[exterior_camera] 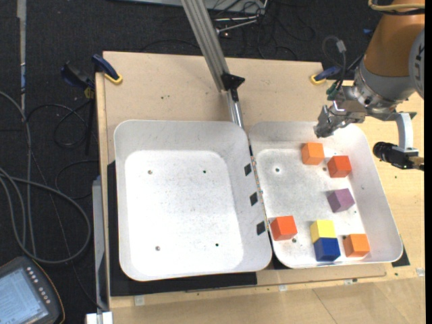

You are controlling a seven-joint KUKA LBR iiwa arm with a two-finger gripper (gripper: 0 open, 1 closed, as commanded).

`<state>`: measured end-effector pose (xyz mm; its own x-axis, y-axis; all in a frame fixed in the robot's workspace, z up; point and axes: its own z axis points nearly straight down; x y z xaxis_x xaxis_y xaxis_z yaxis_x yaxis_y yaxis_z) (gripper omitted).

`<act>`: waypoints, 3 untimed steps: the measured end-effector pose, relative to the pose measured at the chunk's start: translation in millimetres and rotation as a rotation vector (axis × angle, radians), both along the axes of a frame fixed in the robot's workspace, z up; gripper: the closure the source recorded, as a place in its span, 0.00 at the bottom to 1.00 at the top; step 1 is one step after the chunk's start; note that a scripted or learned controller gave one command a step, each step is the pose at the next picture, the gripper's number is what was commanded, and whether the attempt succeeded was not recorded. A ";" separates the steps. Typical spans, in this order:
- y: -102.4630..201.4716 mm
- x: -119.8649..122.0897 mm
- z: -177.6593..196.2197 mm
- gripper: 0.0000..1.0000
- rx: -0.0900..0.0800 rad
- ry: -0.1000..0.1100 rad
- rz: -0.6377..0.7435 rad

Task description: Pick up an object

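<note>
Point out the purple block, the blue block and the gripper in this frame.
purple block (340,199): camera view, on its top face.
blue block (327,249): camera view, on its top face.
gripper (327,127): camera view, at its dark tip above the right bin's far edge.

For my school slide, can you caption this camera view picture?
Robot gripper hovers over the right bin's far edge, near colored blocks.
</note>
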<state>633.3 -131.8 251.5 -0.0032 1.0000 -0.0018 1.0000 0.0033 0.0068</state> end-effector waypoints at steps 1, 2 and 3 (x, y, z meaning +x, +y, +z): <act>46.7 16.1 2.0 1.00 0.003 0.003 0.004; 110.0 27.1 1.3 1.00 0.004 0.004 0.006; 167.8 37.9 4.9 1.00 0.004 0.003 0.005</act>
